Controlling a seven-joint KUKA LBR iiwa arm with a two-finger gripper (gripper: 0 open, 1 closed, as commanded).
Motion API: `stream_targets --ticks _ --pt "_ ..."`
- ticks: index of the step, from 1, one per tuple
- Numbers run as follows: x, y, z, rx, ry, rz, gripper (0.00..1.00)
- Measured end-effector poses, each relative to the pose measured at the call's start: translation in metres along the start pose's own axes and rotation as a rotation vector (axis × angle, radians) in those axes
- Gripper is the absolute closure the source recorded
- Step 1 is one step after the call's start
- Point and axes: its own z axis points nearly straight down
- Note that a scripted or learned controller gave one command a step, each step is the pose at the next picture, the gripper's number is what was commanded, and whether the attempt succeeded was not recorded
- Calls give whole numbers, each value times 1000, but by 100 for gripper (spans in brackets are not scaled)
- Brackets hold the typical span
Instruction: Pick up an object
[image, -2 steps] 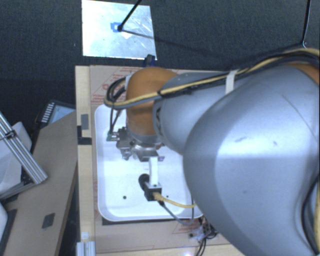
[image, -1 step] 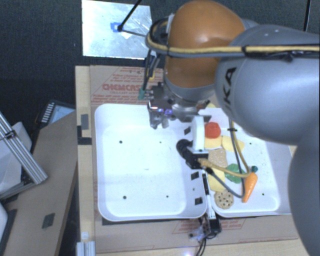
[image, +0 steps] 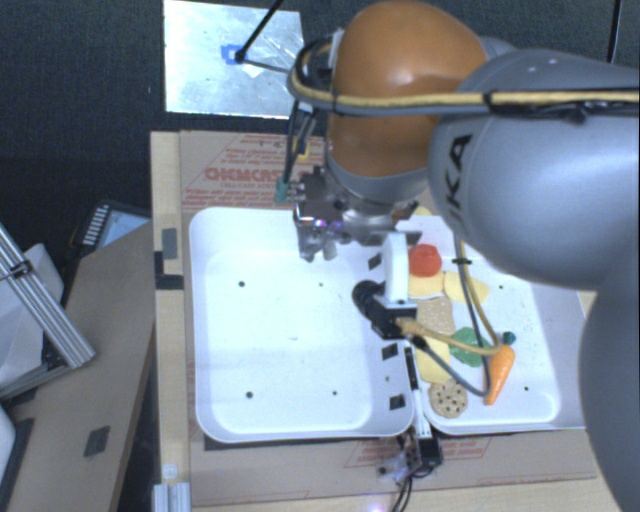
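The gripper (image: 320, 248) is hanging over the left bin (image: 240, 400), at about 1 o'clock of that bin, close to the far rim. Its fingers are pointing down, standing slightly apart and gripping nothing.

The pickable objects are all lying in the right bin (image: 530, 400), at 3 o'clock from the gripper:
- The red tomato (image: 427, 260) is sitting at 11 o'clock of that bin.
- The yellow slice (image: 470, 290) is lying just at 5 o'clock of the tomato.
- The tan cracker (image: 437, 316) is lying near the divide between the bins, touching the slice.
- The green piece (image: 468, 350) is lying near the bin's middle.
- The orange carrot (image: 500, 370) is lying tilted just at 4 o'clock of the green piece.
- The cookie (image: 447, 401) is lying at 7 o'clock, near the front rim.

The grey arm (image: 540, 170) is covering the right bin's 1 o'clock part.
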Motion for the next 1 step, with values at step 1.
stream_targets --ticks 1 --pt "40 -10 101 12 -2 1 100"
